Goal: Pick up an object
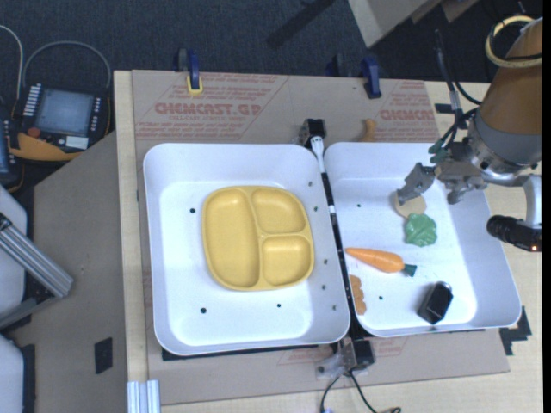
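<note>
Tool (439,181) open above tan piece (411,203)

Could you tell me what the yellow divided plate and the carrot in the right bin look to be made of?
The yellow divided plate looks like moulded plastic: uniform colour, rounded compartment walls, soft sheen. The carrot is probably a plastic toy: smooth, evenly orange, with a stubby green end. Neither can be confirmed from above.

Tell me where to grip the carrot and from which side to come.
Grip the carrot at its thick orange middle, coming straight down, fingers closing across its width. It lies flat and nearly left-right in the right bin, with bare floor on both long sides; the green stem end looks too thin.
</note>
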Motion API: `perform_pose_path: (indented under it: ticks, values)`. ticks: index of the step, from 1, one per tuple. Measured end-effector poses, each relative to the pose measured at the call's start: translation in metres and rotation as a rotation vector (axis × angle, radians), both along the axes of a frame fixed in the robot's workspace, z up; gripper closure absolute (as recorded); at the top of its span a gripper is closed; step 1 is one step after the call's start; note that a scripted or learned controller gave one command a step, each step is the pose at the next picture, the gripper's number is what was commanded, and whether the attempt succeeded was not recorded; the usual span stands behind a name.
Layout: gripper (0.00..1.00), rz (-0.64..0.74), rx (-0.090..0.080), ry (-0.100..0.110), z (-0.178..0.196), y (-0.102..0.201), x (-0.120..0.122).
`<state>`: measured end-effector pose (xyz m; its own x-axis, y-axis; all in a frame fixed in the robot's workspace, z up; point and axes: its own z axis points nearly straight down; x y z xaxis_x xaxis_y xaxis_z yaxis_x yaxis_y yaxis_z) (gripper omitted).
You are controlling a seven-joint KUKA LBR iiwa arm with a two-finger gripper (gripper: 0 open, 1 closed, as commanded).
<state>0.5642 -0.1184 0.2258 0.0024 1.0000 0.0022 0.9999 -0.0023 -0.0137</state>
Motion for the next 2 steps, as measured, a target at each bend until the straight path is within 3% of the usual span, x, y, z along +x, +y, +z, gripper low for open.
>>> perform_pose_path:
  ticks: [1,2]
  values:
    - [0.0,0.003,-0.002,-0.013,0.007,0.0,0.003]
    - [0.0,0.003,-0.001,-0.007,-0.05,0.004,0.011]
